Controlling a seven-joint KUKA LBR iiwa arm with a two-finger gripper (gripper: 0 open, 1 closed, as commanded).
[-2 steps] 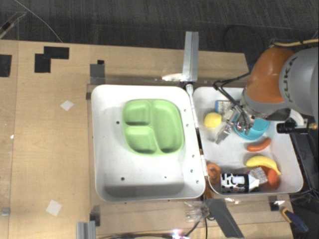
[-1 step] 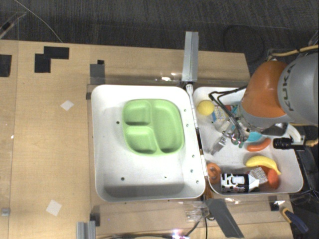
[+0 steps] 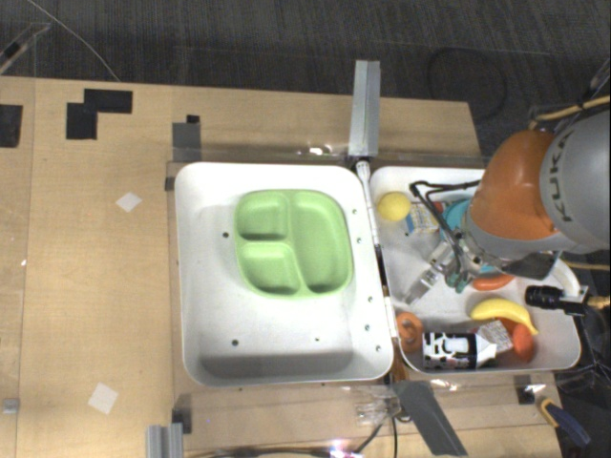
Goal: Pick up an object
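We see the arm (image 3: 535, 194) reaching in from the right over the right bin (image 3: 573, 351), its tool (image 3: 447, 273) low in the middle of that bin, pointing toward the inner wall. We cannot tell how the tool is set.

The objects crowd the edges there. A yellow ball (image 3: 392, 206) sits in the far corner beside the dividing wall. A banana (image 3: 503, 311) lies just right of the tool, with a black-and-white box (image 3: 450, 348) along the near wall and an orange piece (image 3: 410, 328) in the near corner.

A small bare patch of bin floor lies left of the tool.

The left bin (image 3: 205, 342) holds a green divided tray (image 3: 291, 242), with bare white floor all around it. The bench (image 3: 86, 284) spreads wide to the left.
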